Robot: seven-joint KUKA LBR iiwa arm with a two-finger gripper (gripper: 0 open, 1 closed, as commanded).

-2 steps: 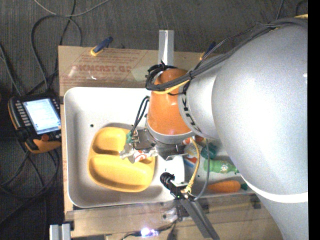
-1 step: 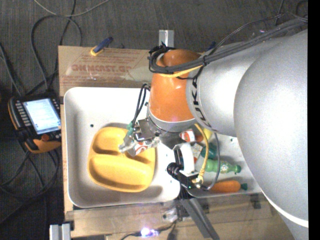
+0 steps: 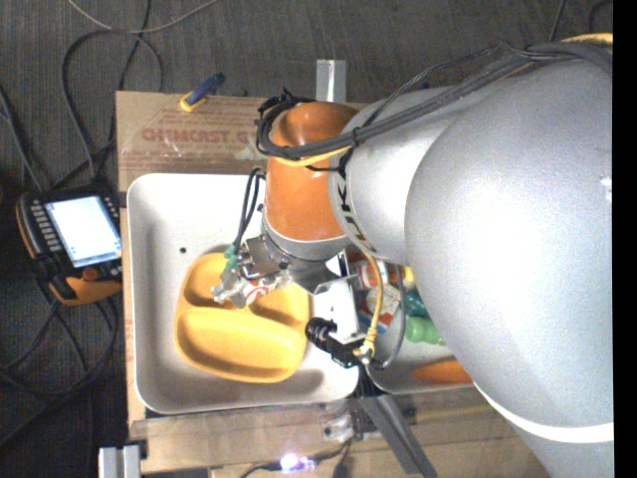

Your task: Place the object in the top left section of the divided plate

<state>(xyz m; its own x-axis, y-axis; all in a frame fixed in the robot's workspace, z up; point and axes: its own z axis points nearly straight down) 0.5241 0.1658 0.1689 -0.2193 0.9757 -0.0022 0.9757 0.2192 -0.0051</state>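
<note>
Plate: you see a yellow divided plate (image 3: pixel 239 332) lying in the left white bin (image 3: pixel 154 267), toward its near side.
Arm: your grey arm (image 3: pixel 478 217) reaches in from the right, its orange band (image 3: pixel 304 182) above the wrist, covering much of the right bin (image 3: pixel 428 378).
Pincer: your pincer (image 3: pixel 242 285) hangs over the plate's upper sections, right at the plate's surface; whether it is spread or pressed together you cannot tell.
Object: you cannot make out a task object at the pincer; coloured things, green (image 3: pixel 418 317) and orange (image 3: pixel 438 371), lie in the right bin under the arm.
Surroundings: a handheld screen unit (image 3: pixel 75 237) sits left of the desk (image 3: pixel 199 137); a blue-and-yellow item (image 3: pixel 202 91) lies at the desk's far edge.
</note>
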